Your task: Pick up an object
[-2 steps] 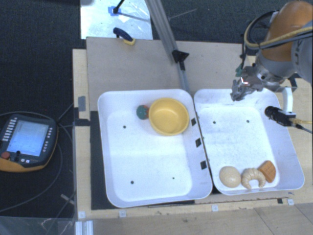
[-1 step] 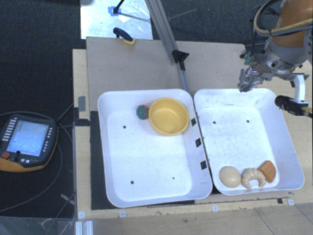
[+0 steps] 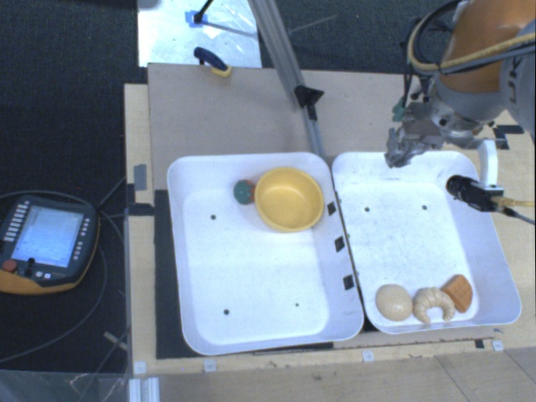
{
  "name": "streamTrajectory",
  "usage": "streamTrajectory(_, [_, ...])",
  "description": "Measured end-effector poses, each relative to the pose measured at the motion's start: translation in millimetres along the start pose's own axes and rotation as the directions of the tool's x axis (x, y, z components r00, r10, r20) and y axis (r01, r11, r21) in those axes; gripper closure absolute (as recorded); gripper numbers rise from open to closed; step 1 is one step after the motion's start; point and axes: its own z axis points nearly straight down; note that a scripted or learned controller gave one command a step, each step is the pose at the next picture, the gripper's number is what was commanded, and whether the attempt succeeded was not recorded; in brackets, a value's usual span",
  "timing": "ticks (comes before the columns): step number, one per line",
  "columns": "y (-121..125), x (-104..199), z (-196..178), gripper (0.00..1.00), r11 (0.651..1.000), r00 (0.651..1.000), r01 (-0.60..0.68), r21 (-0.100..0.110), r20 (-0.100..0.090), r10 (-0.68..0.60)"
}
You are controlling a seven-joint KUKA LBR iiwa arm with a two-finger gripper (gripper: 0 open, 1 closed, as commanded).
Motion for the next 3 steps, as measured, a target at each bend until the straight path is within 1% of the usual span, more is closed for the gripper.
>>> streamTrajectory(1, [-21.2,37.9,12.8,1.00,1.000,1.000,0.000,0.002,0.000,0.000])
streamTrajectory(3, [-63.1,125.3,41.4,1.00,1.000,1.000,0.000,0.003,0.000,0.000])
